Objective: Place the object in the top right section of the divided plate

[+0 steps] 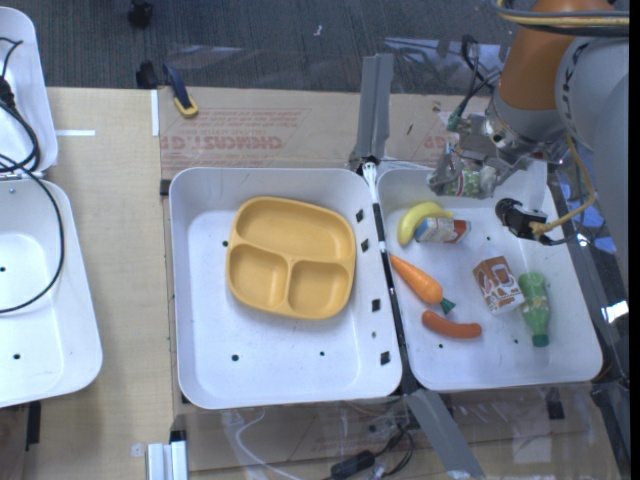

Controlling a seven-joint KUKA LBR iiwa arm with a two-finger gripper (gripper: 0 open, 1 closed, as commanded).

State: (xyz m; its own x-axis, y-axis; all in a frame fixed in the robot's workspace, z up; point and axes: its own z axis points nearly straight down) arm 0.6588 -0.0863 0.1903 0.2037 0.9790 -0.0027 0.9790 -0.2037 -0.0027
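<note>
We see the gripper [466,174] low over the far end of the right bin [505,373], close to the wall between the two bins. A small green and white thing [470,181] sits right at its tip. We cannot tell if the jaws are open or shut, or if they have hold of that small thing.

Just in front of the gripper, toward the near side of the bench, lies a yellow banana [420,218]. A little white and red can [441,231] touches the banana. Farther from the gripper the same way lies an orange carrot [417,279], and past that a red sausage [452,326]. On the arm's side of the gripper, nearer to us, we see a brown box [497,284] with a green bottle [535,308] just beside it.

The yellow divided plate [234,268] is well apart from the gripper, over the wall, in the left bin [300,363]. It lies flat there, near the middle. None of the food lies on it; all of it is in the right bin with the gripper.
</note>
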